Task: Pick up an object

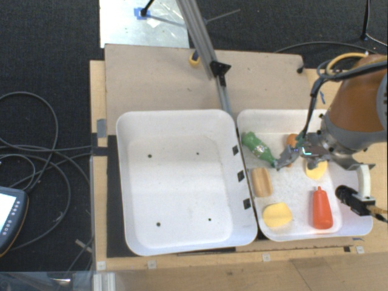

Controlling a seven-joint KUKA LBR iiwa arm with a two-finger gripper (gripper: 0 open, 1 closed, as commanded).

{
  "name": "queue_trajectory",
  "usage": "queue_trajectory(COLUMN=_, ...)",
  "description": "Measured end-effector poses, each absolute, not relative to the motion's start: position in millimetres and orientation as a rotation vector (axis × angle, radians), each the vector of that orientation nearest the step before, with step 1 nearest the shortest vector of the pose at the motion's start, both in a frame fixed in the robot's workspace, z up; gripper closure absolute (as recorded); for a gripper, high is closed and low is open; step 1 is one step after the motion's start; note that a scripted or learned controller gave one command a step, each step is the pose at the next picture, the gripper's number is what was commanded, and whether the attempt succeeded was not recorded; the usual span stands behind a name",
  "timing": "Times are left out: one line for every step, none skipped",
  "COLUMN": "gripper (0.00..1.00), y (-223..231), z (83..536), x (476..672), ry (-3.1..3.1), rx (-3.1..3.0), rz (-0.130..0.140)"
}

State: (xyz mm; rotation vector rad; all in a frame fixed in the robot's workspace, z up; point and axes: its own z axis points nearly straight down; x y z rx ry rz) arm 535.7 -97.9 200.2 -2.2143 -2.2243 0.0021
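One yellow item (315, 171) half hidden under the pincer (290, 157), finger state unclear.

Dark carpet floor (48, 53), loose black cables (30, 156), wooden bench (157, 77), pale floor panel (133, 11)

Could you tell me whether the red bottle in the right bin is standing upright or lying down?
Lying down. The red bottle shows its full length flat on the right bin's floor, cap pointing away from the near rim.
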Motion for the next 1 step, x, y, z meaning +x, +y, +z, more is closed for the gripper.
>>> queue_trajectory(gripper=0.0, y=-98.1, z=202.2, x=536.6, ry=-2.224, rx=-2.219, rz=-0.002)
